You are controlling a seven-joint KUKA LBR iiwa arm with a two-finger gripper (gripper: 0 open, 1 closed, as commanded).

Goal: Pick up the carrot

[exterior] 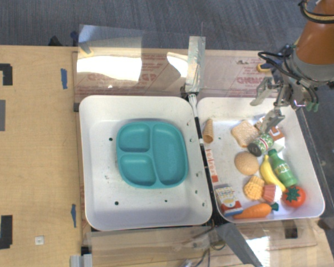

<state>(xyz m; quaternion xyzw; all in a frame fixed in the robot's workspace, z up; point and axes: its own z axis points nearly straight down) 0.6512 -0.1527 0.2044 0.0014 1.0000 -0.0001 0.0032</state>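
The orange carrot point(254, 211) with a green tip lies along the front edge of the right bin point(312, 166), pointing left. My gripper point(266, 111) hangs over the back of that bin, well behind the carrot and above a toast slice point(245, 132) and a small can point(261, 145). Its two grey fingers point(274, 117) stand apart, open, with nothing between them.
A corn cob point(254, 188), a red block point(269, 193), a tomato point(294, 196) and a small carton point(228, 197) crowd the carrot. A banana point(270, 174), a green bottle point(282, 168), a bun point(246, 163) and a cone point(207, 130) lie farther back. The left bin point(94, 166) holds a teal divided plate point(152, 153).
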